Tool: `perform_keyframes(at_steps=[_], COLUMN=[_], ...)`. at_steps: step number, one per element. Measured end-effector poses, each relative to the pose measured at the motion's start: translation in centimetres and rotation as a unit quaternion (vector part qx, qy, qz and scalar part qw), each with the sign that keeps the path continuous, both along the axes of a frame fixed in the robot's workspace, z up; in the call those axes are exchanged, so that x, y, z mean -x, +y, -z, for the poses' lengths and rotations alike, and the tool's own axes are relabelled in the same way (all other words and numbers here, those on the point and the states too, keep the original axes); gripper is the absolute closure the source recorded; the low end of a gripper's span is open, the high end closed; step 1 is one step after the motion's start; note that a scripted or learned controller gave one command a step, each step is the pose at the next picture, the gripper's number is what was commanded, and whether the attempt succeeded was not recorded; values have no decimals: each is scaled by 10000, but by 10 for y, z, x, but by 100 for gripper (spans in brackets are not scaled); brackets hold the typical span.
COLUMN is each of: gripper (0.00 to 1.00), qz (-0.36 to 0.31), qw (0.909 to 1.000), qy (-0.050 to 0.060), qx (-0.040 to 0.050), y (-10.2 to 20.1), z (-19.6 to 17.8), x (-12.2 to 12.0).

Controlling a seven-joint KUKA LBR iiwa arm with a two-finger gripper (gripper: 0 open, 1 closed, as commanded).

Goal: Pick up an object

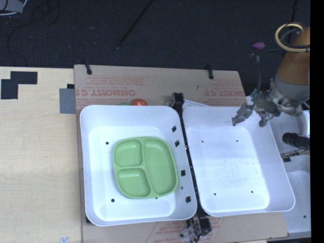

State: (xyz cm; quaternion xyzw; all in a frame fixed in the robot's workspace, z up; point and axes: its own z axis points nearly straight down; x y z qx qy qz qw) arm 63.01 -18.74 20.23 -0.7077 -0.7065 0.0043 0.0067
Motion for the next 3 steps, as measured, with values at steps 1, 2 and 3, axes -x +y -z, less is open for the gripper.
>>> perform_keyframes(at_steps=[1, 2, 3], gripper=[0, 0, 0], qz=[-9, -10, -8], qw=[10000, 10000, 10000], qy=[-65, -43, -49], qx=[13, 11, 12], y=[0, -3, -6], z=[-8, 54, 117], x=[-3, -6, -6])
